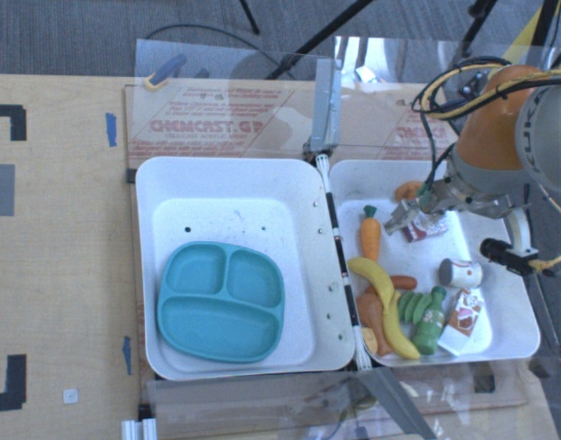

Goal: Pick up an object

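Wooden bench (60, 273), grey carpet behind, two white bins side by side. All places below are relative to the carrot (370, 237), upright near the left wall of the right bin (514, 337).

Nearest candidate to pick: the carrot itself, lying free, green top pointing away from the camera. My gripper (411, 213) sits just right of it and slightly above, low over the bin floor. Cannot tell how far open it is; nothing visibly held.

Just right of the gripper: a small red-and-white packet (425, 229). Above and to the right: an orange item (407, 191), partly behind my wrist. Below: banana (383, 302), curving down the bin, overlapping a second orange piece (368, 312). Further down-right: green veg (420, 312), a small can (458, 272), a white carton (464, 317).

Far left, in the left bin (161, 191): teal divided plate (223, 302).

Doing it well, my call: shift left, centre over the carrot's middle, close across its narrow width, keep clear of the bin wall and the banana tip.

Hard to read: fingertip pose, packet label, what the orange item near the wrist actually is, and the pile under the banana.
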You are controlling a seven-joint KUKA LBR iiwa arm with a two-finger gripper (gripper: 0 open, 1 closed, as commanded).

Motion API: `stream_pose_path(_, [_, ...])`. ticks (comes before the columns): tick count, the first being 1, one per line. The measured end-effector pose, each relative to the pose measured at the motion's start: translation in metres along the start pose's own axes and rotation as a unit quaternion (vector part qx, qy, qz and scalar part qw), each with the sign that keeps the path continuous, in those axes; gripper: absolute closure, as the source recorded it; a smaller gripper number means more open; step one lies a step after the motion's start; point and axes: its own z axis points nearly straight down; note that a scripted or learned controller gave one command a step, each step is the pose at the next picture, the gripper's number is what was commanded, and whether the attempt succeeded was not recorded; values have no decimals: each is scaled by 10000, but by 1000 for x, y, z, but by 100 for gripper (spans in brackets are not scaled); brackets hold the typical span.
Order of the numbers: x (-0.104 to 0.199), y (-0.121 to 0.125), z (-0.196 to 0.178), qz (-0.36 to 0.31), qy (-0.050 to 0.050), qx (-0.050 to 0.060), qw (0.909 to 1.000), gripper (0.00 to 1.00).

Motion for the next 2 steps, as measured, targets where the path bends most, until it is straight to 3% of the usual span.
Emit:
stream_pose_path(1, [-42,41,7,12,7,16,10000,0])
stream_pose_path(2, [-42,41,7,11,6,16,10000,0])
